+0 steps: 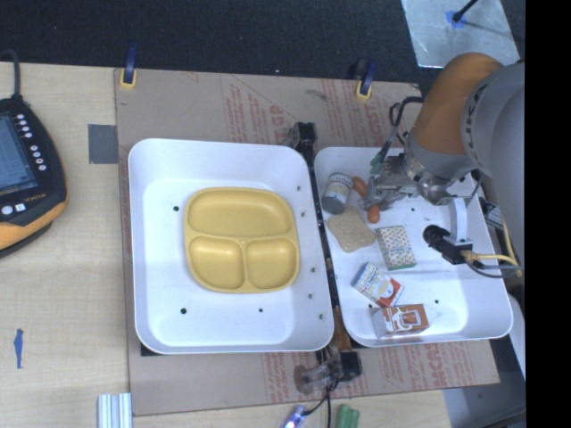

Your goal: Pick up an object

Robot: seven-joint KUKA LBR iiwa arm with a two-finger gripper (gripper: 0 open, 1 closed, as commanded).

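My gripper (385,187) is low over the back left part of the right bin (464,315), with the arm coming in from the right. Just left of it lie a small orange piece (359,185) and a grey can (336,193). Another orange piece (373,213) sits right below the gripper. A tan flat slab (351,231), a patterned box (395,246), a blue and white packet (376,283) and a red and white box (407,319) lie further toward the front of that bin.
The left bin (161,319) holds a yellow divided plate (241,239). A handheld controller (22,172) rests on the bench at the far left. Clamps stand at the cardboard's back edge.
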